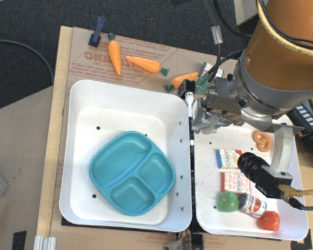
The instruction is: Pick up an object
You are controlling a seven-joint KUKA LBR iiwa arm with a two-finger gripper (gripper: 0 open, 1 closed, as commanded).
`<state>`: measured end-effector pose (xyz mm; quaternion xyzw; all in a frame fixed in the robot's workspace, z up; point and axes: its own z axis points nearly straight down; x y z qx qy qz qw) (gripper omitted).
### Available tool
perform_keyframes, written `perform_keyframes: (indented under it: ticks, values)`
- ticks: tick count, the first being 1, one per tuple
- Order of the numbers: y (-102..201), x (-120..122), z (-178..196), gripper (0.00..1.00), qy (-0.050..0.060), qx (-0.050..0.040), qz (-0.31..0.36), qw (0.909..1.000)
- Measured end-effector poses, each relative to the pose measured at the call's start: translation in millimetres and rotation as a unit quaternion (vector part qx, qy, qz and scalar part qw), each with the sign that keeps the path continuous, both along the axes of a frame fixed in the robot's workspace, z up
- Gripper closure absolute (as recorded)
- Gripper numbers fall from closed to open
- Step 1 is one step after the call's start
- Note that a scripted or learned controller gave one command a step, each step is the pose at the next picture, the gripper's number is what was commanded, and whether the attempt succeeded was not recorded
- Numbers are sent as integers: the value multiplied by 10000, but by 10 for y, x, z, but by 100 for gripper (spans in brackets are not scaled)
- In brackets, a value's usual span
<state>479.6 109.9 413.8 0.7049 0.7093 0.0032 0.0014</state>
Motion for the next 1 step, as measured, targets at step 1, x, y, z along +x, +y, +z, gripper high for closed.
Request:
perform_keyframes:
  ticks: [1]
  values:
    - [-25, 3, 79, 100, 13, -9, -23, 10000]
